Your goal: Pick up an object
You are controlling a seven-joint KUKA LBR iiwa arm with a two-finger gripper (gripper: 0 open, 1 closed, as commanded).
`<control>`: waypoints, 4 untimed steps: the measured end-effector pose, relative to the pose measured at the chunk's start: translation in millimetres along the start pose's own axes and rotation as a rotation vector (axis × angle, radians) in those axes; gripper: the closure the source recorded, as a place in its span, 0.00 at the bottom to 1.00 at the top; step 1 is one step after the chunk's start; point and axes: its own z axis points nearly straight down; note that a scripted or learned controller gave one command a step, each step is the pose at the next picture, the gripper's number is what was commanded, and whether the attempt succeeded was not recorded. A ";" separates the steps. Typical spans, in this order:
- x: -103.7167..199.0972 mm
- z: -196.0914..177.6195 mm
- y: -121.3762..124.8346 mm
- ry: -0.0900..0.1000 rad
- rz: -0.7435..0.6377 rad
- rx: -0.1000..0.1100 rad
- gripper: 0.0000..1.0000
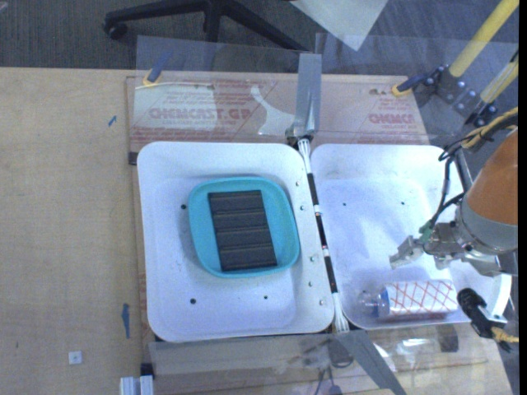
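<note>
The bottle (412, 298), lying at the lower right of the frame, is judged light and slippery; its patterned middle should be grasped. The gripper (409, 251) state cannot be told.

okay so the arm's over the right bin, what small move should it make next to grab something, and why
Probably ease the gripper down and toward the view's bottom edge, onto the clear tube with the red crosshatch label. That tube lies on its side near the front wall of the right white bin, just below the gripper, while the dark ribbed block on the teal plate sits in the left bin.
</note>
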 end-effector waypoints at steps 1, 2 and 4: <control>59.6 51.3 4.1 0.000 0.008 -0.007 0.00; -4.5 4.9 19.2 0.000 0.058 0.000 0.00; 45.0 51.2 9.1 -0.002 -0.208 -0.007 0.00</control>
